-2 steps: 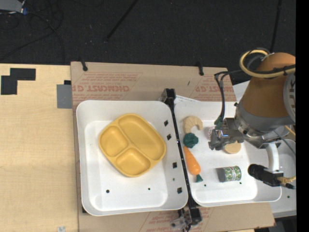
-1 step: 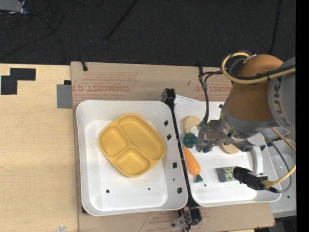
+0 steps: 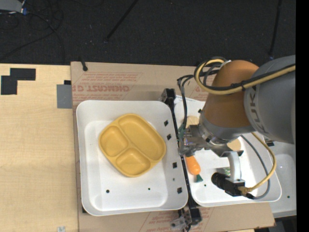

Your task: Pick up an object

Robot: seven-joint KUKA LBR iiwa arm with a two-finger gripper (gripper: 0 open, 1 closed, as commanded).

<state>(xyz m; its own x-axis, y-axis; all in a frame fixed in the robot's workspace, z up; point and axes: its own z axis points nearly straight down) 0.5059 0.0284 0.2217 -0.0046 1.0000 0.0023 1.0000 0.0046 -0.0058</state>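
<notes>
Far left: pale wooden worktop [image 3: 34,144], bare except for black tape marks [image 3: 19,79] and a grey patch [image 3: 63,95]. Along the top: dark floor [image 3: 145,28] crossed by loose cables [image 3: 53,4]; dim room, no further detail legible. Beneath both bins: brown cardboard [image 3: 120,79] with red print.

Left bin [image 3: 96,197]: shallow, white, holding a yellow divided plate [image 3: 132,144] of three compartments, lying flat and turned at an angle near the bin's middle. Probably stiff moulded plastic: light, smooth, somewhat slippery. Too broad to span, so best pinched at the raised rim or on an inner ridge.

Centre: black clips [image 3: 175,166] along the walls where the bins meet.

Right bin [image 3: 212,199]: small orange carrot [image 3: 193,166] with a green tip, evidently a toy, lying just beside the bin's left wall, green end toward the near edge. Judged light and not fragile; soft or hollow cannot be told. Rounded and tapered, hence apt to roll or slip out of a squeeze. Best taken across the thick orange middle, though the nearby wall leaves little room on that side.

Claw [image 3: 187,143]: hangs close above the carrot's far end, by the same wall, tucked under the wrist. Open or closed cannot be told from this angle; nothing seen held.

Right: grey arm [image 3: 231,105] with its orange band, covering much of the right bin.
</notes>
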